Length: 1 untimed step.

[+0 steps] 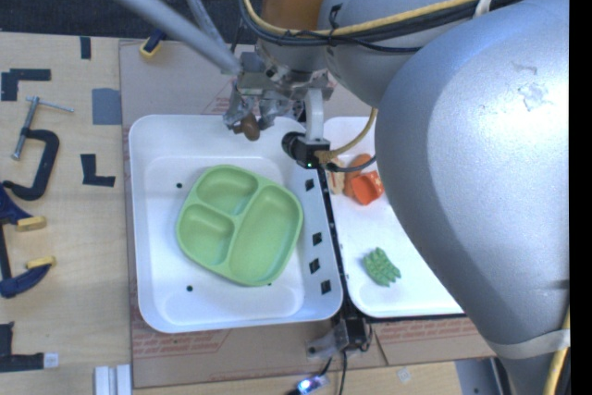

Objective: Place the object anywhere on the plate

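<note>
The green plate (240, 224) lies tilted in the left bin (153, 227), three compartments up, and serves as the landmark here. The hand (248, 120) hangs above the plate's far edge, over the back part of the same bin, which suits a carry toward a drop point over the plate. A small brownish lump (251, 130) sits at the fingertips, and the fingers look closed on it, though it is too small to name; I judge this to be the object in transit, not yet set down. To the right of the plate, in the other bin (421, 287), an orange piece (364, 188) and a green leafy piece (380, 266) lie well apart from each other, left where they are. Left of the plate, clamps (32, 153) rest on the desk (69, 236), out of the way.
</note>
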{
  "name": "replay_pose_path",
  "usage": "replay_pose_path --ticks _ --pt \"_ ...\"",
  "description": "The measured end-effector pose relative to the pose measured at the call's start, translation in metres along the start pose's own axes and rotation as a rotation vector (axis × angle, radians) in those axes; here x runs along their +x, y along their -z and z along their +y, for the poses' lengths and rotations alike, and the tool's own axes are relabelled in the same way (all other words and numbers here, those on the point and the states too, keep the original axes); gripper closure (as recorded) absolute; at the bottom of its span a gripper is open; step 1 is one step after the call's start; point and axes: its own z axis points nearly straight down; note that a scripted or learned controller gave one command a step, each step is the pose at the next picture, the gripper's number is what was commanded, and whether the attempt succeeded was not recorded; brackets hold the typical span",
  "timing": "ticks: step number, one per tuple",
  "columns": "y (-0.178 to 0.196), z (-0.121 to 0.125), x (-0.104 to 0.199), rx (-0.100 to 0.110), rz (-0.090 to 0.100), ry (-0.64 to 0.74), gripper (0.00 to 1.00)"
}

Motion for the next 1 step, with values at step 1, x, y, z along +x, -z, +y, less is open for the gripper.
replay_pose_path --ticks 1 --pt "0.0007 -0.0006 -0.0026 0.001 -0.001 -0.002 0.00"
